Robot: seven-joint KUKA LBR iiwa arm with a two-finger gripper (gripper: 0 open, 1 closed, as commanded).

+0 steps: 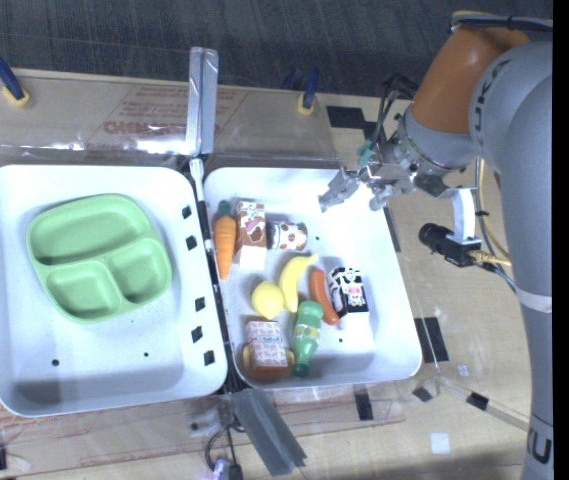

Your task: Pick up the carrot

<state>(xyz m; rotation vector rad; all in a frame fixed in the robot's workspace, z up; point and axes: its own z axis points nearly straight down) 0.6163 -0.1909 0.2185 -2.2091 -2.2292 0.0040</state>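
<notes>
Table [84, 108] carries two white bins side by side. Left bin [24, 368] has a green divided tray [99, 256]. Right bin [389, 338] has the clutter: banana [295, 279], green bottle [306, 337], lemon [267, 298], small cartons, a can.

Arm [524, 168] reaches in from the right, claw [356, 194] over the right bin's upper right part, fingers spread moderately wide, nothing between them.

Carrot [225, 244] lies against the right bin's left wall, long axis about parallel to that wall, green top at the far end. From the claw it's across the bin, to the view's left and a bit nearer the camera. A carton [251, 222] sits just beside it, so clearance on that side looks tight. My read: grasp not started.
</notes>
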